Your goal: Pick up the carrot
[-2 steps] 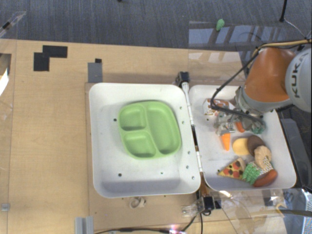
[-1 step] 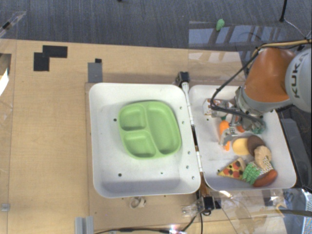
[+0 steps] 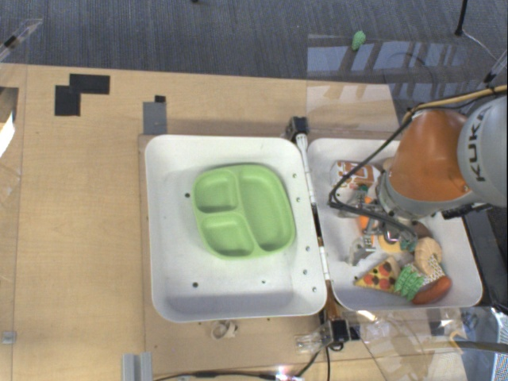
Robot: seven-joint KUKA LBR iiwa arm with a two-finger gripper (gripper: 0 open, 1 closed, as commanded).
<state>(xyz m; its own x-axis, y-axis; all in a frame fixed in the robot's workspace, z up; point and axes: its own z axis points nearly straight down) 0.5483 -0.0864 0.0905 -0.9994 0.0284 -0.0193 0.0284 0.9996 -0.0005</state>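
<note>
Gripper [image 3: 373, 227]: metal two-finger head under the grey arm with the orange band [image 3: 429, 161], low inside the right shallow white bin [image 3: 341, 248], just above the triangular toy pizza slice [image 3: 379, 277] as the view lies. Released or clenched: cannot tell, the wrist and black cables cover it (nothing visibly held).

Carrot [image 3: 363, 221]: judged to be the small orange sliver up and left of the pizza slice, touching or right beside the gripper's left edge, mostly hidden. Identity not certain.

Clutter, all placed from the pizza slice:
- green ridged toy [image 3: 409, 281], touching on its right
- dark red rounded toy [image 3: 432, 291], further right
- beige round bread-like piece [image 3: 428, 252], up and right
- printed packet [image 3: 353, 173], well above
- left white bin [image 3: 175, 296] with the green divided plastic plate [image 3: 242, 211], far to the left

Risks, as judgement:
- the gripper looks offset to the carrot's right, so a close could pinch air or nudge the carrot toward the bin wall
- the carrot is small and smooth and may slip out on the lift
- the crowded lower corner means a drift toward the pizza slice could grab the wrong toy
</note>
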